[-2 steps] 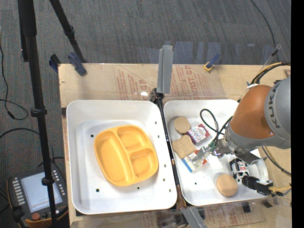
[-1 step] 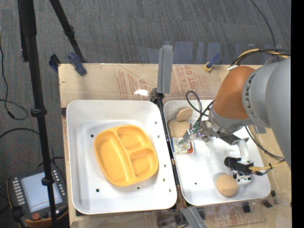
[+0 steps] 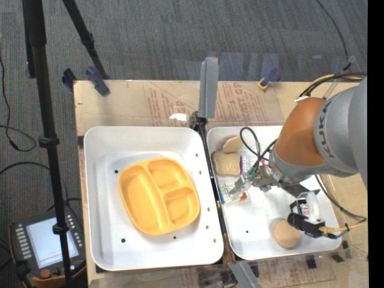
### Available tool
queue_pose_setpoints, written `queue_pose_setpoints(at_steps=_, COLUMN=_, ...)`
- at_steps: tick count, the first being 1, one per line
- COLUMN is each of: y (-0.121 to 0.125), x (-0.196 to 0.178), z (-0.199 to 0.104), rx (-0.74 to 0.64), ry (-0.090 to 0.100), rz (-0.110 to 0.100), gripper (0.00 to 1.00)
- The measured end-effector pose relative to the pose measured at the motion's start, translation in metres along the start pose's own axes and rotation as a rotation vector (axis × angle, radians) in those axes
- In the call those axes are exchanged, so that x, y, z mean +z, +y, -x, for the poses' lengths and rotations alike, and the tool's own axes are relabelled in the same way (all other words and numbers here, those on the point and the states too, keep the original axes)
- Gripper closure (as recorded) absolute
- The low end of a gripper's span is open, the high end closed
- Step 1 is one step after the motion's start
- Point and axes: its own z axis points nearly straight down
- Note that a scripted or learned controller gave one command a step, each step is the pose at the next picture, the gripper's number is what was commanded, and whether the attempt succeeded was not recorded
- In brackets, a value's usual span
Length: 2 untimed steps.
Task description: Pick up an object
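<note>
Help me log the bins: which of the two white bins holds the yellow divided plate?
The left bin holds the yellow plate, lying flat near its middle. The right bin instead holds tan lumps and small packets, with the arm over it.

floor: grey ribbed carpet (image 3: 180, 29) | bench: brown cardboard top (image 3: 150, 101) | left: black tripod (image 3: 42, 101), cables

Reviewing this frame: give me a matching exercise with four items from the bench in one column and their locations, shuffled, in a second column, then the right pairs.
Things:
1. yellow divided tray
2. round tan object
3. gripper
4. tan block

Places:
A. near corner of the right bin
B. over the small packets by the right bin's left wall
C. middle of the left bin
D. far left part of the right bin

Pairs: 1-C, 2-A, 3-B, 4-D
</note>
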Motion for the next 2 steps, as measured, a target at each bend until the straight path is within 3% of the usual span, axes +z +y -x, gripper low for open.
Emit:
queue_pose_setpoints(at_steps=1, y=-0.011, x=0.000, z=-0.008, rx=-0.146, ry=-0.003, rz=0.001, gripper=0.00)
queue_pose_setpoints(at_steps=2, y=0.027, x=0.002, z=-0.001, rx=-0.236, ry=0.002, rz=-0.006, gripper=0.00)
